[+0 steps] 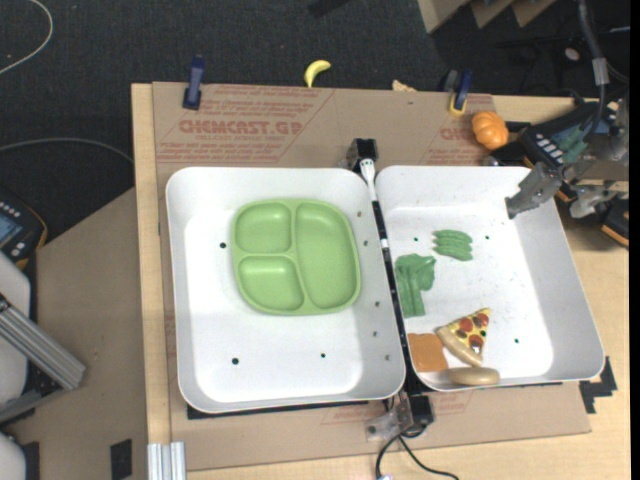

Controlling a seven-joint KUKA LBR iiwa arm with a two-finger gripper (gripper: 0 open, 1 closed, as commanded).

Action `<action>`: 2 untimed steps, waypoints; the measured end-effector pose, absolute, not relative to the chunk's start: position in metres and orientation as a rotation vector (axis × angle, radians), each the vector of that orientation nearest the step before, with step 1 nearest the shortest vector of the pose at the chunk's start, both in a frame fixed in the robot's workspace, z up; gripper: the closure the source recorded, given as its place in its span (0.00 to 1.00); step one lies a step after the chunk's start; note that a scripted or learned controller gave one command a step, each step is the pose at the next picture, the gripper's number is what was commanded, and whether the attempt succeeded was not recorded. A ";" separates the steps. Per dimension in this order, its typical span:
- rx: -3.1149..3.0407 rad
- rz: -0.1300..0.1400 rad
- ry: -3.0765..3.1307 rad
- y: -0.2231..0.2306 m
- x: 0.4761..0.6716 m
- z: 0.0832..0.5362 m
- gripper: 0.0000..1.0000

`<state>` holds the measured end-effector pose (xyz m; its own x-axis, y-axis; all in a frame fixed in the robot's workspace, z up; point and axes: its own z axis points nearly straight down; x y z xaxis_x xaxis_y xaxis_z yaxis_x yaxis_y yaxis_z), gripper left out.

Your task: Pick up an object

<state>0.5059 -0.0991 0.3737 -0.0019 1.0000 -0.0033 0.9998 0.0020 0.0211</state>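
The gripper (pixel 524 203) hangs over the right bin's (pixel 560 298) far right corner, nothing between its fingers — whether they are open or shut I cannot tell. In that bin lie two green pieces (pixel 415 273) near the middle, and a pizza slice (pixel 468 334), a brown square (pixel 427 352) and a tan roll (pixel 470 375) at the near edge. A green divided plate (pixel 296 256) sits in the left bin (pixel 200 348).

The arm (pixel 590 158) is mostly dark and grey metal, with teal parts near the wrist. Black cables run along it. A black strip carries small white marks. The gripper (pixel 524 201) is grey and blocky.
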 end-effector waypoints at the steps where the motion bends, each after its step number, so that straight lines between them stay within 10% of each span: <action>1: 2.215 0.004 2.218 -0.099 0.505 0.375 1.00; 2: 2.220 -0.006 2.235 -0.028 0.478 0.315 1.00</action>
